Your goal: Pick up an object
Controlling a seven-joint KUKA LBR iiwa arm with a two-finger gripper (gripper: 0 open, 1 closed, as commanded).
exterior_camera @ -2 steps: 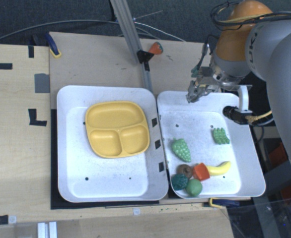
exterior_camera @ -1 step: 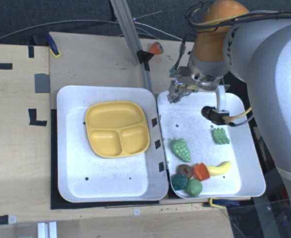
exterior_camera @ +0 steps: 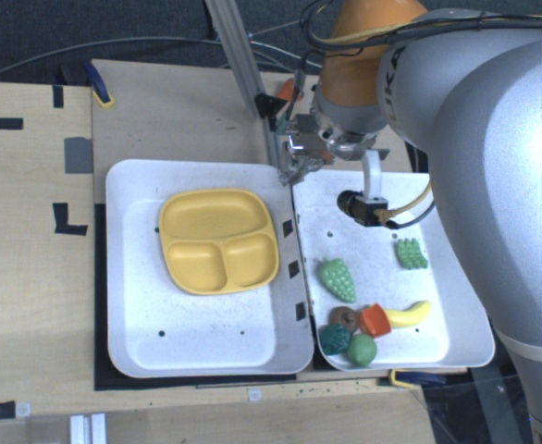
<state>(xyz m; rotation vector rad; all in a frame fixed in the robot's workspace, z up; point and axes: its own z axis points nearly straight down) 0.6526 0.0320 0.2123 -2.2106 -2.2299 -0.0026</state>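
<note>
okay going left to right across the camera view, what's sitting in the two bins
yellow divided plate in the left bin → in the right bin: green grape bunch, orange piece, yellow banana. The small pieces clustered at the right bin's near edge overlap, so they're left out.

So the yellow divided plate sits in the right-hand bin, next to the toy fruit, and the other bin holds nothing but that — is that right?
Not quite. The camera view shows the yellow divided plate in the left bin, by itself. The toy fruit, such as the green grapes and the banana, lies in the right bin.
</note>
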